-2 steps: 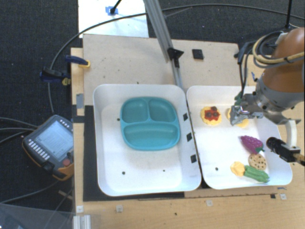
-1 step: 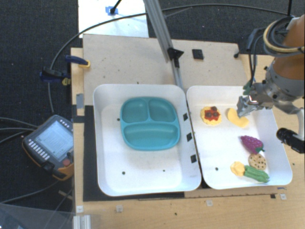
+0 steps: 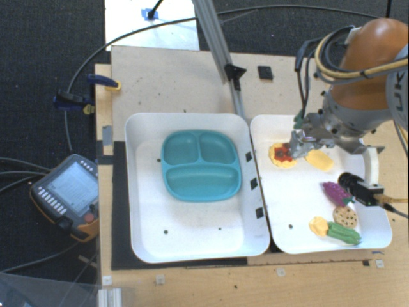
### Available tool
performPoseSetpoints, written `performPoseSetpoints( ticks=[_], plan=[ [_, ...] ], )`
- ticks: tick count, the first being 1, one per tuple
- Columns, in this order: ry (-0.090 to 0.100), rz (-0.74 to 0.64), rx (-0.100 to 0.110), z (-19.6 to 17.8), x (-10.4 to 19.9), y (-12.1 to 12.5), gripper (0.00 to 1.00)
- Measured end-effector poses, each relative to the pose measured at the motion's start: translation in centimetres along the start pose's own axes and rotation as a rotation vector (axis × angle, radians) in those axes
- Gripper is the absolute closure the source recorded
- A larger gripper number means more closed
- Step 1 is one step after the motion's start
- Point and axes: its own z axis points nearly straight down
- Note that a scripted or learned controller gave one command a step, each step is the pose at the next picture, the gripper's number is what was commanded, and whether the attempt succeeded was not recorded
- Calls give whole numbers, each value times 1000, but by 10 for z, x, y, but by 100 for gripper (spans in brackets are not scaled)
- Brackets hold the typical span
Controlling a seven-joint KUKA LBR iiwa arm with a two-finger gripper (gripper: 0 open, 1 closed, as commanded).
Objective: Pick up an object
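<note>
In the right bin (image 3: 281, 229) lie several toy foods. A round yellow piece with red topping, like a small pizza (image 3: 281, 156), sits near the bin's back left. My gripper (image 3: 298, 149) is down right at the pizza's right edge, touching or almost touching it. A pale yellow block (image 3: 320, 160) lies just right of the gripper. Further front are a purple piece (image 3: 335, 192), a brown cookie (image 3: 345, 217), a small yellow piece (image 3: 319, 225) and a green piece (image 3: 344, 233). The finger tips are hidden by the wrist.
The left bin (image 3: 144, 235) holds a teal divided plate (image 3: 200, 165). A metal pole (image 3: 214, 37) slants over the bench behind the bins. A teach pendant (image 3: 67, 194) lies off the bench at the left.
</note>
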Motion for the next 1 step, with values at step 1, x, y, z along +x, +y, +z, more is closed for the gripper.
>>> performPoseSetpoints(
  ticks=[1],
  plan=[
    [1, 0, 0, 16, 44, -11, 100]
  ],
)
